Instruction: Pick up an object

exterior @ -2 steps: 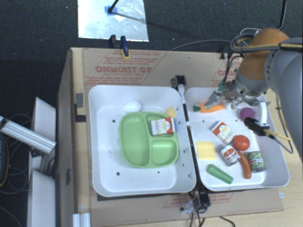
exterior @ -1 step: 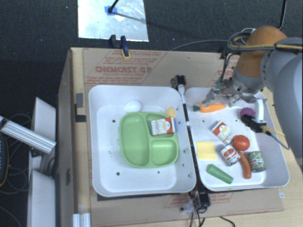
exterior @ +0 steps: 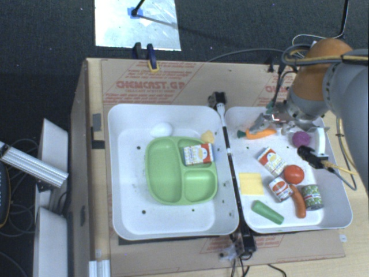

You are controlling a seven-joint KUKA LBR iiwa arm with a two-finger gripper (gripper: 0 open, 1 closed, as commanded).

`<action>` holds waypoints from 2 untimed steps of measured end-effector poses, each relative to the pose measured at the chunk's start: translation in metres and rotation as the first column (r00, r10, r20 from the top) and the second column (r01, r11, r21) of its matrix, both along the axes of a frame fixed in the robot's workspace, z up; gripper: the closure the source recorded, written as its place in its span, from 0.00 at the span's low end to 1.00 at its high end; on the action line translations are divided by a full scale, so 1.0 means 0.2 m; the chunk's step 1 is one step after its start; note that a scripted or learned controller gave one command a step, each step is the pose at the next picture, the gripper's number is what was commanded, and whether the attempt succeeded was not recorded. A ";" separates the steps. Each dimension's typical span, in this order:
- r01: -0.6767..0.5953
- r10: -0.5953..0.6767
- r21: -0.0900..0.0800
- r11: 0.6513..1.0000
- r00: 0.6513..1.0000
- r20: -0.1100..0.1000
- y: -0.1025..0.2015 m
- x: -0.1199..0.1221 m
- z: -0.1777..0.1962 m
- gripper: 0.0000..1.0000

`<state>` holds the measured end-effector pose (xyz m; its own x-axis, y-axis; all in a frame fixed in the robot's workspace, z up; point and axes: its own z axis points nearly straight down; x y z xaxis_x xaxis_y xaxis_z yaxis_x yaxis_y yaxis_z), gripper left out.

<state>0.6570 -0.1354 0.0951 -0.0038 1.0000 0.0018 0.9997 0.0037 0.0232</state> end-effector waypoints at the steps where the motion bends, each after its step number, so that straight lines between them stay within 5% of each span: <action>1: -0.002 0.002 -0.002 1.000 1.000 0.002 0.00 0.01 0.06 1.00; 2: -0.002 0.002 -0.002 1.000 1.000 0.001 0.00 0.00 0.06 0.00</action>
